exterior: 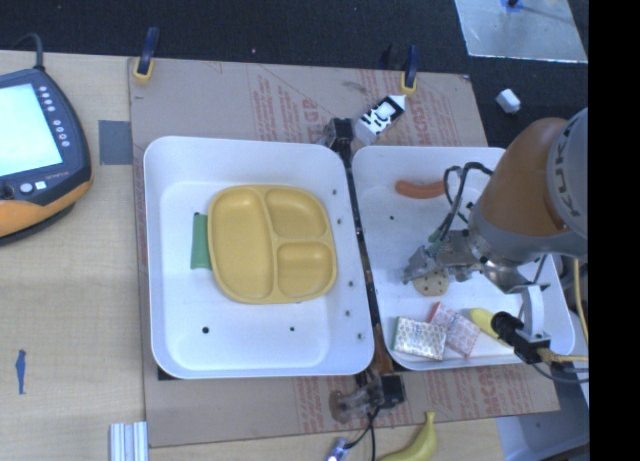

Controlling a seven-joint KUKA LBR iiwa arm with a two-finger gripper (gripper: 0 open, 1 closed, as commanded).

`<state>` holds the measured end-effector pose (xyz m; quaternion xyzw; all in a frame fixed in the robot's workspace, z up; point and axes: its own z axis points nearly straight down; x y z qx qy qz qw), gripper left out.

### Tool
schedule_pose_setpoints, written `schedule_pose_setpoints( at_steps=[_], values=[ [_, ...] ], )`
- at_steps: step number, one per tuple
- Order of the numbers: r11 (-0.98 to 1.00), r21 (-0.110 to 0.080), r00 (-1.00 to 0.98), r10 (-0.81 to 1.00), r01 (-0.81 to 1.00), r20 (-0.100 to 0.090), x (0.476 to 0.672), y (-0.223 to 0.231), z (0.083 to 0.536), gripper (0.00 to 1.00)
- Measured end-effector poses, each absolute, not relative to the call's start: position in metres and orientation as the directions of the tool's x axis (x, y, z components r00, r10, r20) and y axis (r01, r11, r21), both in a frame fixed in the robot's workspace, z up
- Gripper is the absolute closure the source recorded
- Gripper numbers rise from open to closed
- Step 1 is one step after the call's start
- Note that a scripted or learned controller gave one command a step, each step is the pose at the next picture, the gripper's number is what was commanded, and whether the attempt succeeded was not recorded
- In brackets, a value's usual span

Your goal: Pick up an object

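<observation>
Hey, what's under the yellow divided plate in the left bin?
A flat green object pokes out from beneath the left edge of the yellow three-compartment plastic plate. The plate covers the rest of it, so its shape stays unknown.

Even, bright light is cast from above; soft shadows are seen under the end effector (428, 267); detail is slightly blurred throughout.

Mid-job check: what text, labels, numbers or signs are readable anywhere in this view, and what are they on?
Nothing can be read for certain.
Cardboard sheet under the bins: red printed lettering in slanted rows, too blurred to read.
Black and white tag above the bins: patterned marker, no legible characters.
Teach pendant at the left: bright screen and button column, too washed out and small to read.
Packets in the right bin: patterned print, no legible words.
</observation>
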<state>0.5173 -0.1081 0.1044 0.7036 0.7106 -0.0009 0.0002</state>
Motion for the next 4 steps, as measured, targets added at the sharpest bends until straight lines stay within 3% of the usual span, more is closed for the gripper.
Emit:
schedule_pose_setpoints(
  at_steps=[1, 2, 3, 4],
  values=[
    [0.011, 0.000, -0.011, 1.000, 1.000, -0.002, 0.518, -0.109, 0.115, 1.00],
    [0.012, -0.001, -0.012, 1.000, 1.000, -0.002, 0.518, -0.109, 0.115, 0.00],
    [0.013, 0.002, -0.013, 1.000, 1.000, -0.004, 0.519, -0.110, 0.125, 1.00],
    [0.013, 0.002, -0.013, 1.000, 1.000, -0.004, 0.519, -0.110, 0.125, 0.00]
  ],
)
